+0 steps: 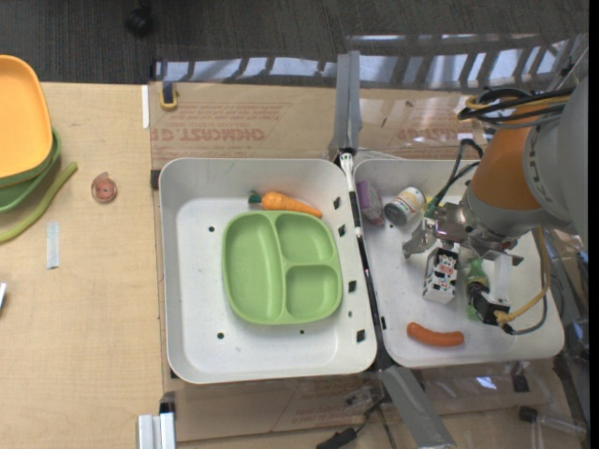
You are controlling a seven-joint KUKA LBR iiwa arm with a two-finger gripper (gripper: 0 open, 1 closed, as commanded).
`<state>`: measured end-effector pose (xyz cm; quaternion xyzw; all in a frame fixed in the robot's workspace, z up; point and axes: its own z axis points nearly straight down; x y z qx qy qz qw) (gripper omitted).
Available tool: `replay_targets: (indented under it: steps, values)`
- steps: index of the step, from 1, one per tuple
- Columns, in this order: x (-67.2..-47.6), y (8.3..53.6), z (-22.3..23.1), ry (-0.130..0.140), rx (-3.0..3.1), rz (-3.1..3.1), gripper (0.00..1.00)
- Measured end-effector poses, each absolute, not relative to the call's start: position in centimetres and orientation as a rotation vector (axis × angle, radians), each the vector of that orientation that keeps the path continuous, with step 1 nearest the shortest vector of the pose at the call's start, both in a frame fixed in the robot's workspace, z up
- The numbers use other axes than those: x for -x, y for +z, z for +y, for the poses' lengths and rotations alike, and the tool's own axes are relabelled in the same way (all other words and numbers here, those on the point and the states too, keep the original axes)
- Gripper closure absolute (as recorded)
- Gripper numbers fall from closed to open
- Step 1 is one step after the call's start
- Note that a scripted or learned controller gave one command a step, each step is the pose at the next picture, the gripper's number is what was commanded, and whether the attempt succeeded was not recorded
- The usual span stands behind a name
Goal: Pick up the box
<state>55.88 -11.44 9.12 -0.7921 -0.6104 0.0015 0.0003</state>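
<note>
- The camera view gives us the bench (84, 279) from above at a slant, with two shallow white bins side by side: the left bin (187, 344) and the right bin (543, 340).
- In the right bin we see the box (440, 277), small and white with dark and red markings, standing roughly upright near the middle of the bin floor.
- The arm (524, 171), grey with its orange band, comes in from the right and bends down over the right bin.
- The pincer (447, 247) sits directly over the top of the box, close enough that the two appear to touch, with the box showing just below it.
- We cannot tell whether the pincer is open or closed, nor whether it has hold of the box; the wrist hides that part.
- Up and to the left of the box we see a small tin can (404, 206) lying on its side, and beside it, against the bin's left wall, a purple item (367, 200).
- Below the box, near the front edge, lies a red-orange sausage (435, 336), apart from the box.
- Just right of the box we make out a green item (479, 275), partly covered by the wrist and cables.
- The left bin holds a green divided plate (281, 267) with a carrot (290, 203) just above it.
- On the bench at far left we see a stack of orange and green plates (23, 138).
</note>
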Motion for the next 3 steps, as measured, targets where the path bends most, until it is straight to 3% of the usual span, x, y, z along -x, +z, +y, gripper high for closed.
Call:
replay_targets:
  steps: [1,2,3]
  values:
    - [-64.1,9.9,-14.8,0.031,2.293,-2.11,0.0]
    - [-58.9,9.1,-11.6,0.003,2.207,-2.235,0.0]
    - [-56.4,9.1,-16.3,0.003,2.273,-2.168,0.0]
